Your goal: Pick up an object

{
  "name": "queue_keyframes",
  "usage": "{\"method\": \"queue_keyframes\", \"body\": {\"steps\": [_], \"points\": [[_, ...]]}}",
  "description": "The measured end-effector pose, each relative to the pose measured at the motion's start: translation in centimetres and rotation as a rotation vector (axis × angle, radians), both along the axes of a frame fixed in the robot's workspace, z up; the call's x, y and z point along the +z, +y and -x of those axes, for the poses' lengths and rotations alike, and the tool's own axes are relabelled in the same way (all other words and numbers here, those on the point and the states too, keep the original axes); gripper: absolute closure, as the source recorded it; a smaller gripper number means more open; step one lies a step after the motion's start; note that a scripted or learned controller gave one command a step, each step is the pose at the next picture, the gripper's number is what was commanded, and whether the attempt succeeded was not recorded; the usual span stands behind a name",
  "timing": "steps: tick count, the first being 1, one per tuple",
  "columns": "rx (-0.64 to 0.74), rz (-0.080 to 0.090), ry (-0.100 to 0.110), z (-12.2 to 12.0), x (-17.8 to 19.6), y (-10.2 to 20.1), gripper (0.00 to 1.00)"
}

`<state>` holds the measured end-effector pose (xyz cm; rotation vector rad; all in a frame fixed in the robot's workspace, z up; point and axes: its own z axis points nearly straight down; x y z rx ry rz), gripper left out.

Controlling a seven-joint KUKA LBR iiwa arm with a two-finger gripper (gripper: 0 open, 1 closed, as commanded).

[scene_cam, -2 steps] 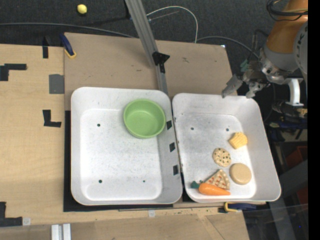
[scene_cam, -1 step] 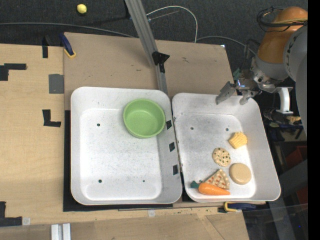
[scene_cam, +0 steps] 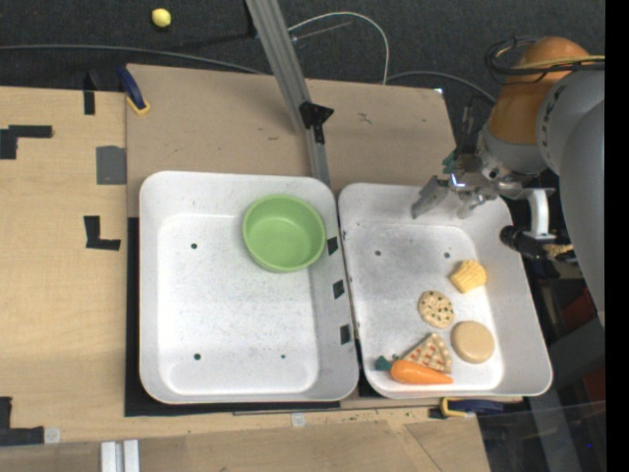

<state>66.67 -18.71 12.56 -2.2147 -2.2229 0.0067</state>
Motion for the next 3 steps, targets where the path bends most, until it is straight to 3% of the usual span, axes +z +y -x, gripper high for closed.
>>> {"method": "queue_keyframes", "body": {"steps": [1,3], "points": [[0.002,0.002,-0.004,-0.1,1.4,0.0,1.0],[-0.002,0.001,-0.012,-0.3,12.8,-0.6,1.0]]}}
